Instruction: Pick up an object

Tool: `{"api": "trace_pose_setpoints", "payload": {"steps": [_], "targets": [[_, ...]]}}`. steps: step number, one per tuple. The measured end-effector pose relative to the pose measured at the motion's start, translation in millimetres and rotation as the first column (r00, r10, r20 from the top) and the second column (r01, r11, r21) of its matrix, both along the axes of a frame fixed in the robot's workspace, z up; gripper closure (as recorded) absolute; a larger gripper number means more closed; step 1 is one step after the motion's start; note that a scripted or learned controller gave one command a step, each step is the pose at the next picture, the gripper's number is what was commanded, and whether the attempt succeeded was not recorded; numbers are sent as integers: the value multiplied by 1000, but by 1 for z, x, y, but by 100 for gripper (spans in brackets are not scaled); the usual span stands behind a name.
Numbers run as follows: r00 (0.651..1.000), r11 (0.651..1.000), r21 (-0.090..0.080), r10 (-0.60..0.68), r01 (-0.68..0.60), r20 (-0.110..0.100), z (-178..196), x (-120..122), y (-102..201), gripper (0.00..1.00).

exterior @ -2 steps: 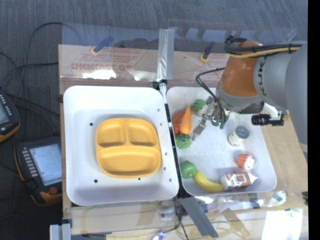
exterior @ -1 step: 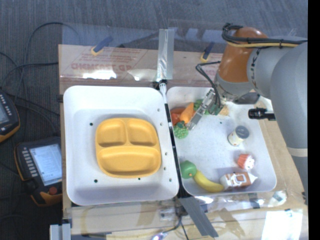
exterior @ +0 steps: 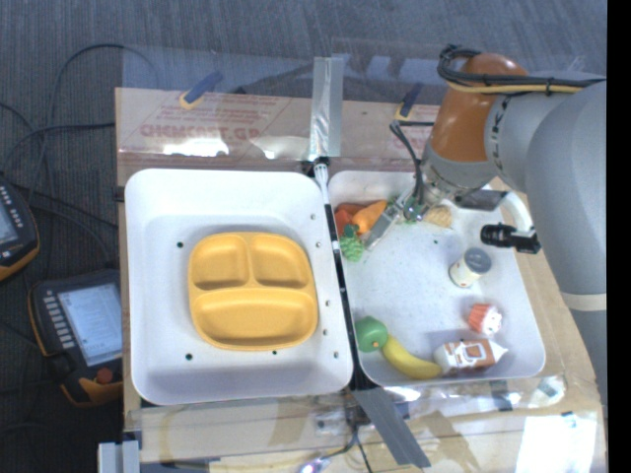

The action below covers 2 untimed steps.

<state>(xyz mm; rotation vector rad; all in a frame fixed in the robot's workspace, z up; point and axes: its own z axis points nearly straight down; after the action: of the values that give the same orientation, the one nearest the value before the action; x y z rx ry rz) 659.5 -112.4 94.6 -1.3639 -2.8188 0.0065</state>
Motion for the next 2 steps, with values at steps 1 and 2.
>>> {"api": "trace_pose_setpoints", "payload": {"steps": [1, 2], "targets": [[983, 983, -8, -185, 185, 5, 0, 1, 2, 0], [782, 782, -1, -624, 624, 9, -6, 8, 11, 0]]}}
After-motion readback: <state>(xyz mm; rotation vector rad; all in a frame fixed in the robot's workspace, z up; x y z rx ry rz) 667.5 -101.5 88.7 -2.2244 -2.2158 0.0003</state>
